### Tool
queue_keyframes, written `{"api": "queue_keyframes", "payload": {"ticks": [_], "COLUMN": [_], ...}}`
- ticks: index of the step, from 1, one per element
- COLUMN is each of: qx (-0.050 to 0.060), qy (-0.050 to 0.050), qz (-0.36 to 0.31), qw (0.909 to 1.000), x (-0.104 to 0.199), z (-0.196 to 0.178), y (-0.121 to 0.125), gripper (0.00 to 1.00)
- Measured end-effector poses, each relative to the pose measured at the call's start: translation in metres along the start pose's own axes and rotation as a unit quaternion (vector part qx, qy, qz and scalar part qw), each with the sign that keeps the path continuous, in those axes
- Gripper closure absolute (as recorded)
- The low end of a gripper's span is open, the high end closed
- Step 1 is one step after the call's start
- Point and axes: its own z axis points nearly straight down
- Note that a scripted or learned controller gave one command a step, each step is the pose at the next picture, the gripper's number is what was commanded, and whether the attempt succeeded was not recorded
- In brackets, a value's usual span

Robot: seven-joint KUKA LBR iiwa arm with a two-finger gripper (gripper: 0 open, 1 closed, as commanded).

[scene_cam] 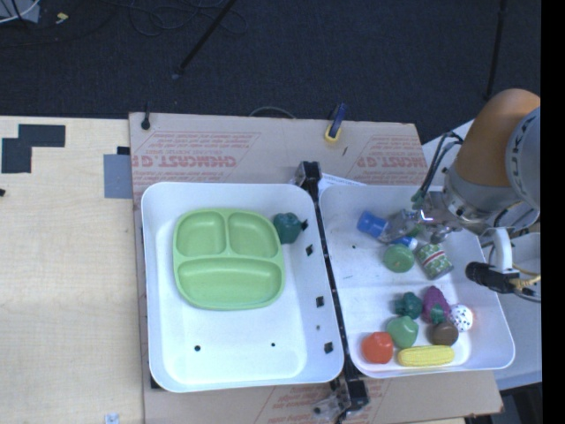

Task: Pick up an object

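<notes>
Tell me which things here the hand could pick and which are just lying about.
For the job, all in the right bin:
hand
blue object
green cup
small can
red tomato
corn cob
green pepper

Lying about:
green divided plate in the left bin
dark green object beside the plate
yellow clamp on the cardboard

1. The arm [499,162] is grey, with a rounded orange band just above the wrist.
2. Thin dark cables run beside the wrist.
3. The gripper [424,223] end looks metallic (details blurred).
</notes>
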Motion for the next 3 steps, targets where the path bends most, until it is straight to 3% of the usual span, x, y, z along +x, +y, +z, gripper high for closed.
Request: {"api": "queue_keyframes", "payload": {"ticks": [1, 2, 3], "qx": [-0.001, 0.0, -0.002], "qy": [0.0, 0.0, -0.001], "qz": [-0.001, -0.001, 0.002], "qw": [1.0, 1.0, 1.0], "x": [0.003, 0.003, 0.0], "z": [0.042, 0.031, -0.011], "y": [0.001, 0.001, -0.002], "gripper": [0.0, 1.0, 1.0]}}
